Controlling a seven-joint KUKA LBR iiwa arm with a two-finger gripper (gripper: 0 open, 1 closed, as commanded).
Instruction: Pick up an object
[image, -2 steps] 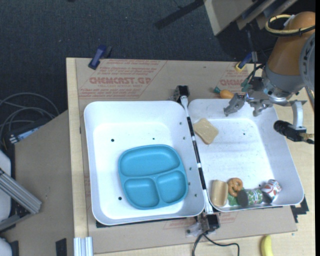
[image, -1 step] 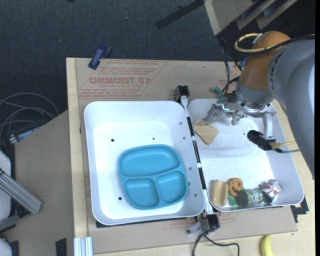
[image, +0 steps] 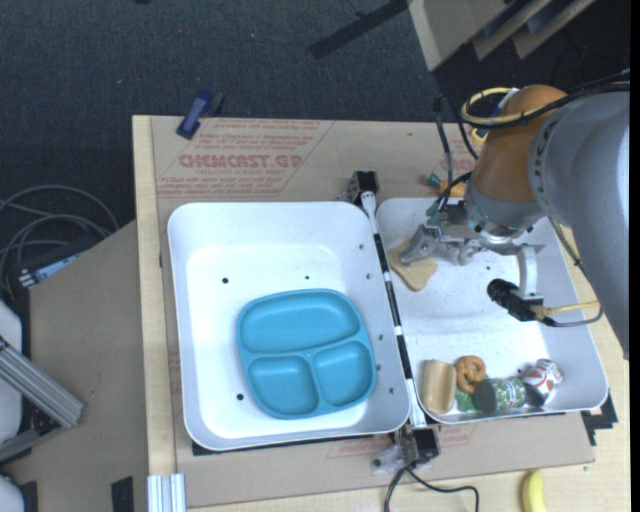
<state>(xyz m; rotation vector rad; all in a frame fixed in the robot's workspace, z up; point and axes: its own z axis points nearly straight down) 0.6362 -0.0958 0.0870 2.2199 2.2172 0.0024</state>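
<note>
The gripper (image: 432, 243), its jaw state impossible to tell from here, hangs in the right bin (image: 590, 345) touching or just over a flat tan toast-like piece (image: 412, 272) by the divider, so it should descend squarely and close across its narrow sides.

floor (image: 150, 50) - dark blue carpet | bench (image: 250, 160) - brown board | cables (image: 50, 230) left

Two white bins (image: 200, 300), one blue tray (image: 305, 352), one arm (image: 560, 150)
</note>
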